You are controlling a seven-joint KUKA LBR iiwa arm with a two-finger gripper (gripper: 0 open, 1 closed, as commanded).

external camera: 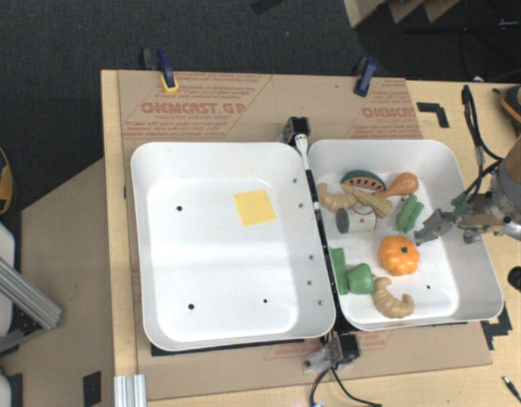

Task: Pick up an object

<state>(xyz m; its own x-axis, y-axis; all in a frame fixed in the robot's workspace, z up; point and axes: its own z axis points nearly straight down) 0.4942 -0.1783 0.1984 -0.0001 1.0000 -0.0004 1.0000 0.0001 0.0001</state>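
A brown board (243,100) covers the bench, printed in red with "CHEMCAST GP" lettering repeated across its far edge, and two blue clamps (167,64) pin that edge down over dark carpet (116,15). On it sit two shallow white bins side by side. The left bin (158,253) holds only a flat yellow square (255,207). The right bin (463,287) holds the cluster of objects: a watermelon slice (363,179), an orange pumpkin (399,255), a green block (359,278), a green pepper (409,214) and a tan croissant (393,299). The gripper (429,227) reaches in from the right edge, low over the right bin just beside the pumpkin and pepper, its grey fingers spread with nothing between them.
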